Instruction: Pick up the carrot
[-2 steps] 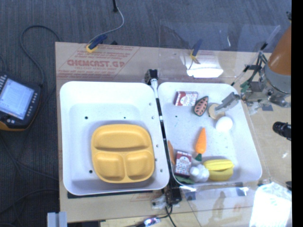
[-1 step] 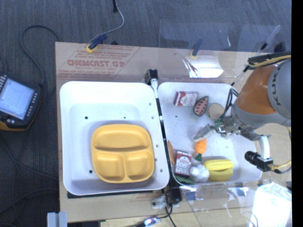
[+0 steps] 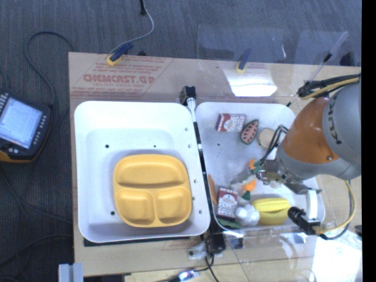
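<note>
Lying in the right white bin (image 3: 276, 111), the small orange carrot (image 3: 250, 185) is showing just beside the grey hand (image 3: 262, 174); whether the hand is open or closed, I cannot tell. A smooth yellow banana (image 3: 271, 207) and a red box (image 3: 227, 201) are crowding near it. The left bin (image 3: 94, 122) is holding a yellow plastic divided tray (image 3: 153, 188).

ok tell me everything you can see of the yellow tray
The yellow tray looks like smooth moulded plastic, rounded at the corners, with three compartments: one long one across the far side and two smaller ones nearer the camera. All three look bare. It lies flat, right side up, slightly turned, on the floor of the left bin, toward its near side. Nothing else touches it, and the gripper is over the right bin.
</note>
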`<state>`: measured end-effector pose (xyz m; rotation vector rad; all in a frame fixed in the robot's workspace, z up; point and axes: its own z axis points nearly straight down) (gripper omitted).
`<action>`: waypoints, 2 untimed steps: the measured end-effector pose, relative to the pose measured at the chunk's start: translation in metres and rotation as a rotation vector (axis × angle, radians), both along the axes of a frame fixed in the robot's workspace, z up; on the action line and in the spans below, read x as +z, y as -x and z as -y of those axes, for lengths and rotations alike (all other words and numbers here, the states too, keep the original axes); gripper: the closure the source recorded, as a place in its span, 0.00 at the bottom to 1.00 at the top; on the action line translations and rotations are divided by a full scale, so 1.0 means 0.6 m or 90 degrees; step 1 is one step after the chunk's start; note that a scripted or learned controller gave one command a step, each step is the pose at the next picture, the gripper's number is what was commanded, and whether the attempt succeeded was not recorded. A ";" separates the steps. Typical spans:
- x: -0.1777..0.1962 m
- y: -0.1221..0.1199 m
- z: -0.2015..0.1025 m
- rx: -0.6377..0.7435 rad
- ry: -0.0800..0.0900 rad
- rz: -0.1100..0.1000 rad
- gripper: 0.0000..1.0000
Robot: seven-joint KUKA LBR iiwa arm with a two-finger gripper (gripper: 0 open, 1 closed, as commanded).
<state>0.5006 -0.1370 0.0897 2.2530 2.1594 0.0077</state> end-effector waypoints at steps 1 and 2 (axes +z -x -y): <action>0.019 -0.002 0.001 0.000 0.000 0.001 1.00; 0.212 0.023 -0.111 -0.028 -0.008 -0.007 1.00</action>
